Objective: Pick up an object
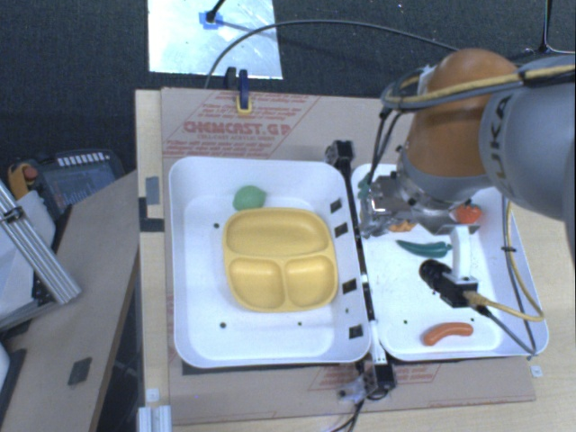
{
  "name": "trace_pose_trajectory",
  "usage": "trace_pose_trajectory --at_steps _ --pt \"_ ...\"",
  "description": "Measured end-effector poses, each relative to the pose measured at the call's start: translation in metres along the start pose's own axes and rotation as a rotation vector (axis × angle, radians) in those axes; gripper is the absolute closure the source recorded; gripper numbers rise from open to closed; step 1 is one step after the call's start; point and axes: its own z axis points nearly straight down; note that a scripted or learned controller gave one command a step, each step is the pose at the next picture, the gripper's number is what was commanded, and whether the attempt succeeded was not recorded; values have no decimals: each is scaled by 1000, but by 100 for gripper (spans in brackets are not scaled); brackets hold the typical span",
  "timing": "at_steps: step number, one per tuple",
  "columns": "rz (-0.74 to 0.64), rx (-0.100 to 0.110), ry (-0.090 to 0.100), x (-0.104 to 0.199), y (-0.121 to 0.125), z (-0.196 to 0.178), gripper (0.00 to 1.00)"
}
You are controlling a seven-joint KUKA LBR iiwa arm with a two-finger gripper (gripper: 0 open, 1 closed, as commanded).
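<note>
My gripper (385,207) hangs over the far-left corner of the right bin (400,309), and honestly I can't tell if it's open or closed. A dark green pepper-looking thing (423,247) lies just beside it, with an orange sausage (447,333) near the front edge. The left bin (193,268) holds a yellow divided plate (277,259), and a green lump (249,197) touches its far edge.

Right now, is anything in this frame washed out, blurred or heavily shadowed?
Camera view: lighting soft and even, faint shadows; glare whitens the silver sheet; the left bin is bright yet readable; the yellow tray is sharp; the arm looks slightly soft.
</note>
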Motion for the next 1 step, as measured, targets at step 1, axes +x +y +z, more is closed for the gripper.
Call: trace_pose_trajectory --at_steps 1 --pt "-1 0 1 59 -11 13 100"
